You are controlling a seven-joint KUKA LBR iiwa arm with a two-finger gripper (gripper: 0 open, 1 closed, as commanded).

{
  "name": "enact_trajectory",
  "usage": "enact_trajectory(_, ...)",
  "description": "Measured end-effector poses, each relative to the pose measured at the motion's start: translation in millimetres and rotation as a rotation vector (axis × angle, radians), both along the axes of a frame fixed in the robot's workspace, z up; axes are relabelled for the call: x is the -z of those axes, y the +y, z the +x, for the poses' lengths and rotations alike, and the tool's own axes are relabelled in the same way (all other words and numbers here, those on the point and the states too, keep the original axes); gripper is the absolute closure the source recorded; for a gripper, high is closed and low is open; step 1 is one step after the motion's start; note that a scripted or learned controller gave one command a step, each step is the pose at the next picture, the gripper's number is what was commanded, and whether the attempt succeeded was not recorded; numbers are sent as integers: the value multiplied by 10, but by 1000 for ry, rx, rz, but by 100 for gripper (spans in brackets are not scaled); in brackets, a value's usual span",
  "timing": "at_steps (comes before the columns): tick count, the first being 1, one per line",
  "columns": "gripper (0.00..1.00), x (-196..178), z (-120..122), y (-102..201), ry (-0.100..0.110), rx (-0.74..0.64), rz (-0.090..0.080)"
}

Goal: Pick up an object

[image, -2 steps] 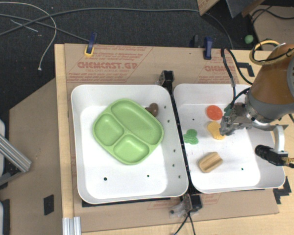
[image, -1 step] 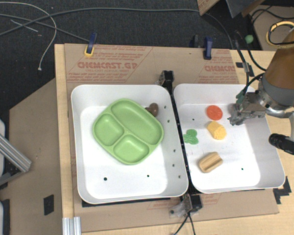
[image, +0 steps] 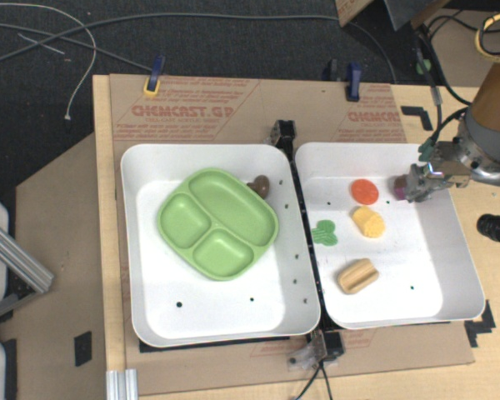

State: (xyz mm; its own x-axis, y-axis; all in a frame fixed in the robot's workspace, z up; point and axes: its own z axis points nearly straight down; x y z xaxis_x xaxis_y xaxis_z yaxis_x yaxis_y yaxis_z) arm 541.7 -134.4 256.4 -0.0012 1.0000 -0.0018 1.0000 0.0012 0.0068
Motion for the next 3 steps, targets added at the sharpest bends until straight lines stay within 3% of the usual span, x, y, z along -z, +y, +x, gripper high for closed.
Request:
enact_trajectory(1,100,-367,12,-2,1,0,1)
enact_trajectory(3,100,-309,51,1031,9,-4,5)
